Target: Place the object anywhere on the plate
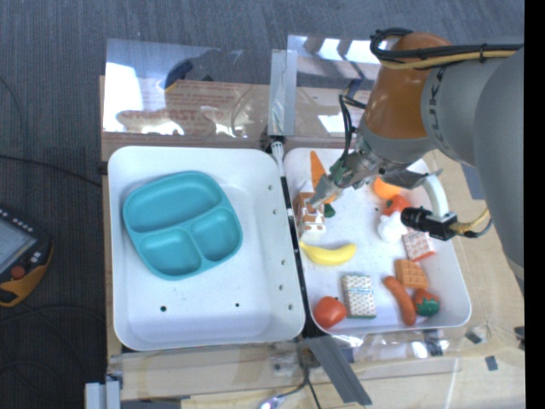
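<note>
Hovering low in the right bin (460, 313), the gripper (318, 201) — finger state unclear — over toys

We record two white bins (196, 318), the left one bearing a teal plate (180, 223). The right bin holds a yellow banana (328, 251), a red tomato (329, 312), an orange carrot (317, 169), a red sausage (400, 300) and a pale speckled carton (359, 296). The arm (460, 83) is grey with an orange band (400, 92).
</note>
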Controlling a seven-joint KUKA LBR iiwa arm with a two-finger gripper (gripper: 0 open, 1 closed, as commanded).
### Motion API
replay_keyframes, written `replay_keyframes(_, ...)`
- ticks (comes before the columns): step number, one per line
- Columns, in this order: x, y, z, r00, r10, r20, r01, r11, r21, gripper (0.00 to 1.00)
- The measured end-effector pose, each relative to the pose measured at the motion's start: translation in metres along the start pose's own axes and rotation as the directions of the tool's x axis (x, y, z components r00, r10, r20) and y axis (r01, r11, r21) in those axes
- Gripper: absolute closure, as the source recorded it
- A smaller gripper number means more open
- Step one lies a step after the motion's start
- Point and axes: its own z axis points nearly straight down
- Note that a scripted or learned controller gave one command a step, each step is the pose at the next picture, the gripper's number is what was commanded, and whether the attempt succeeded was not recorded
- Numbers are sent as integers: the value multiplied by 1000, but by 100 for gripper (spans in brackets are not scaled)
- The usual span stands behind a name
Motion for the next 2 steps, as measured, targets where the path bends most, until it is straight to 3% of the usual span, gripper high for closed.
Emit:
replay_keyframes(1,76,28,0,967,-254,-2,254,967,-2,100)
replay_keyframes(2,158,32,28,963,-268,-3,268,963,-1,100)
